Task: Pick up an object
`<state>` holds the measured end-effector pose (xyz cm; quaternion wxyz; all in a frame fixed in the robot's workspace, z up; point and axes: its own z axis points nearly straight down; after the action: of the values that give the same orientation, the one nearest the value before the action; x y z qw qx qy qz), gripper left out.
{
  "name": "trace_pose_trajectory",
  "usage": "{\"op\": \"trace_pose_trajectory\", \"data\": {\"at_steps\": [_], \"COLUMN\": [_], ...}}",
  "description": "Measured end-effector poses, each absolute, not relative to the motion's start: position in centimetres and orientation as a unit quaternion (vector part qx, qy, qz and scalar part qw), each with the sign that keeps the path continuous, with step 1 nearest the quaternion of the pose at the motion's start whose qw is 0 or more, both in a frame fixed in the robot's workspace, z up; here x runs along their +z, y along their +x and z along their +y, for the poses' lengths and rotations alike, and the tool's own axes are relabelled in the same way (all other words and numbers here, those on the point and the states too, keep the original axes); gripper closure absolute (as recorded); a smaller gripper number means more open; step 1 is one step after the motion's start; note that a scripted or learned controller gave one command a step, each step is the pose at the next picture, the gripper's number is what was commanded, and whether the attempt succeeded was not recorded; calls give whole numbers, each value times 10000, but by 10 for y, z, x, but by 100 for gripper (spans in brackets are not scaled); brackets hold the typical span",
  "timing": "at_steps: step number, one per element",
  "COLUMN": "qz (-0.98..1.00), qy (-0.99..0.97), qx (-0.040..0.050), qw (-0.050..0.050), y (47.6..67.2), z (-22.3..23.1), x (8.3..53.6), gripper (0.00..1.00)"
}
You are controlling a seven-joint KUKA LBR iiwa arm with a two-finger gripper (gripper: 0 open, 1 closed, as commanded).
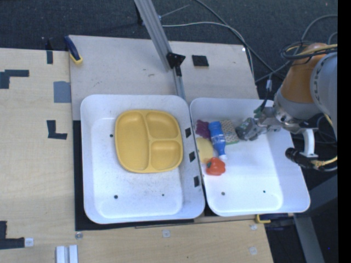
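Hand: the hand (245,130) is hovering low in the right bin (274,199); can't tell its spread.
Blue bottle (218,138): lying just beside it, looking light, stiff, slick; grip mid-body.
Orange toy (215,167): sitting further off, probably soft.

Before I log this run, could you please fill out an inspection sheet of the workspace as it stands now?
Surface: bench bearing two shallow white bins side by side, left bin and right bin.
Job's things: in the right bin, clustered by its left wall, a blue bottle, a purple item, a yellow item and an orange-red item.
Clutter: yellow divided plate lying in the left bin.
Grippers: hand low over the right bin's upper part, just right of the cluster; finger state unclear.
Cables: black ones trailing across the dark floor and looped beside the arm.
Surroundings: slanted metal pole; blue and yellow clamp.
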<state>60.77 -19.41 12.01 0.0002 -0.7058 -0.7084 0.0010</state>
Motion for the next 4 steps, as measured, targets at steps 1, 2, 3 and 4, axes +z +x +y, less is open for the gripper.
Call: {"op": "trace_pose_trajectory", "data": {"at_steps": [1,2,3,4], "qz": [-7076,-7080,-7079,-7092], "qy": [-7066,-7062,-7063,-7050], "qx": [-8,-12,-15,-4], "qw": [-13,-18,-24,3], "y": [610,607,608,611], "z": [-195,-189,-188,-131], "x": [163,223,277,280], "gripper": [100,100,100,100]}}
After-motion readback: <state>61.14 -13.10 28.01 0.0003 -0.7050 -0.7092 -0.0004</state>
